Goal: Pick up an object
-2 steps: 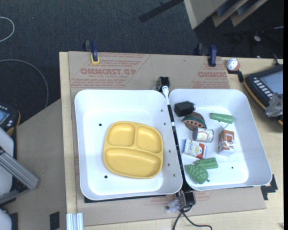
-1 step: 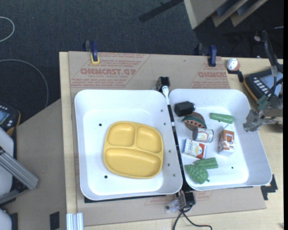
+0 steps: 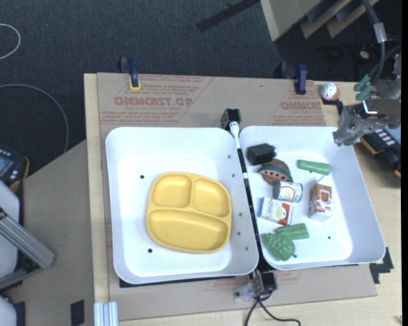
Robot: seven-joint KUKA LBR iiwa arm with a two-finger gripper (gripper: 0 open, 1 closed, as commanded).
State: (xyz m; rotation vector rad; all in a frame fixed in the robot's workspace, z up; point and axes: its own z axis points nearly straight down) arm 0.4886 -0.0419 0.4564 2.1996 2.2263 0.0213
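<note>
Bench (image 3: 191,95): I'm looking at a brown board with red CHEMCAST lettering, two clamps on its far edge, a blue-and-yellow one (image 3: 133,72) toward the far left corner and a blue one (image 3: 300,77) further right.
Left bin (image 3: 124,191): white and shallow, holding just a yellow divided plate (image 3: 189,212) sitting about in the middle, three compartments facing up.
Right bin (image 3: 357,210): this is where the pickable stuff is, all clustered toward the bin's left and middle.
Objects: a black block (image 3: 260,153) near the far left corner, a green stick-shaped piece (image 3: 313,167) toward the far edge, a brown rounded thing (image 3: 276,170) touching a small can (image 3: 289,191), a red-and-white carton (image 3: 321,201) in the middle, a flat red-and-white box (image 3: 276,211) by the left wall, and a green bumpy toy (image 3: 284,240) near the near edge.
Gripper (image 3: 349,130): hanging just over the right bin's far right corner, apart from every object. Can't tell from my feed whether it's wide or narrow.
Room: dark carpet behind the bench, a white cable (image 3: 38,95) looping on the floor at left, cardboard boxes (image 3: 306,16) at the back.
</note>
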